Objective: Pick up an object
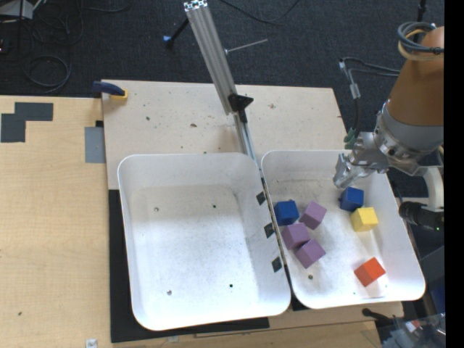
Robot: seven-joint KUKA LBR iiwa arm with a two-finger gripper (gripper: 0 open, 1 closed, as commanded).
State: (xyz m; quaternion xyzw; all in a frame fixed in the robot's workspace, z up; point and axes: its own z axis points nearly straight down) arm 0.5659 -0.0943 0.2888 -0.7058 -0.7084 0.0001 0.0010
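A: Jaws first: are they apart or together?

B: Can't tell. The gripper (346, 178) hangs over the far part of the right bin (406, 281), and from this slant its tip is one grey lump.

A: Anything clamped in it?

B: Nothing visible between the jaws. A blue cube (351, 199) sits just below them, close to touching, though I can't say whether it does.

A: And the rest?

B: A yellow cube (365, 218) lies just past that blue one, toward the near side. A second blue cube (286, 212) is well to the left of the jaws, by the bin's left wall, with three purple cubes (303, 233) bunched beside it. An orange cube (370, 272) lies farthest from the jaws, near the front rim

A: The left bin (145, 194)?

B: Well apart from the jaws, across the divide
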